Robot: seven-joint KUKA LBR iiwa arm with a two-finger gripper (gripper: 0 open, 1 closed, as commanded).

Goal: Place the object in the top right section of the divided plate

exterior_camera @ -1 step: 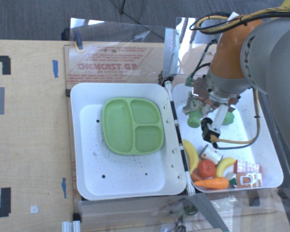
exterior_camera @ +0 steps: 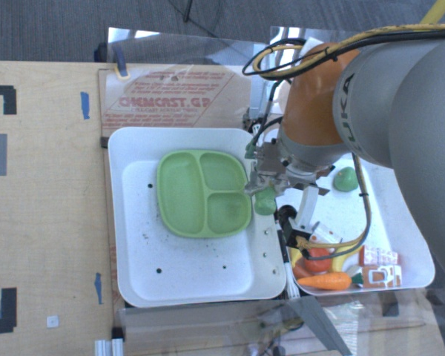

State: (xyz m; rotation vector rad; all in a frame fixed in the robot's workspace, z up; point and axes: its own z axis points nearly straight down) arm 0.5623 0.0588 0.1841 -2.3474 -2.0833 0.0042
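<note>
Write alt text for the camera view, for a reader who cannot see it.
A grey and orange robot arm hangs over the divide between two white bins, a small green object just below its gripper. A green divided plate lies in the left bin; the right bin holds a carrot.

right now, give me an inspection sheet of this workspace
surface: two white bins side by side, left bin speckled with dark bits
job's things: green divided plate in left bin, sections bare; small green object at the gripper, by the plate's right rim
clutter: right bin has a carrot, green piece, small orange-and-white box
grippers: at the divider between bins
cables: yellow and black loops above wrist
surroundings: cardboard sheet, wooden board
</note>
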